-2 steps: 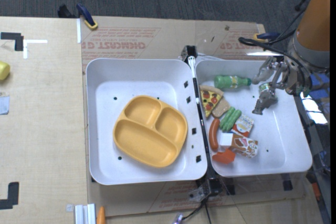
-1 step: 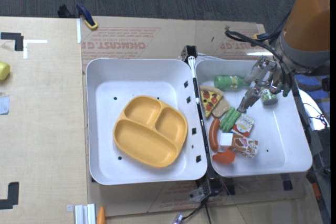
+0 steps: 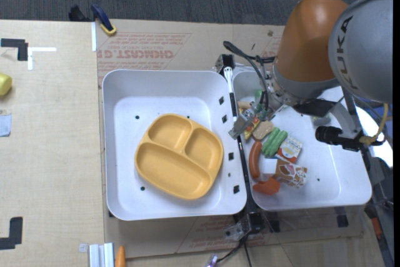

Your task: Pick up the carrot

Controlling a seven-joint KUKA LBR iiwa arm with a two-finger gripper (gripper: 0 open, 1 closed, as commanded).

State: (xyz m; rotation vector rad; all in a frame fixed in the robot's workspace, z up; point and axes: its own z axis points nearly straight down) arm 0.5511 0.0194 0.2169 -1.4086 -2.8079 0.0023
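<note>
The carrot (image 3: pixel 267 186), a short orange piece, lies in the right bin (image 3: pixel 337 187) at the near end of a small pile of toy foods. My gripper (image 3: pixel 248 123) hangs low over the far-left part of that bin, close to the wall shared with the left bin. It is above the top of the pile, about a hand's width beyond the carrot. I see nothing of the carrot in it. The grey arm with its orange band (image 3: pixel 309 40) covers the bin's far right part.
In the pile lie a reddish sausage (image 3: pixel 254 159), a green vegetable (image 3: pixel 274 142), a tan piece (image 3: pixel 262 130) and two small printed cartons (image 3: pixel 291 149) (image 3: pixel 292 174). The left bin (image 3: pixel 119 153) holds a yellow divided plate (image 3: pixel 179 156). A black cable (image 3: pixel 244 53) runs behind the bins.
</note>
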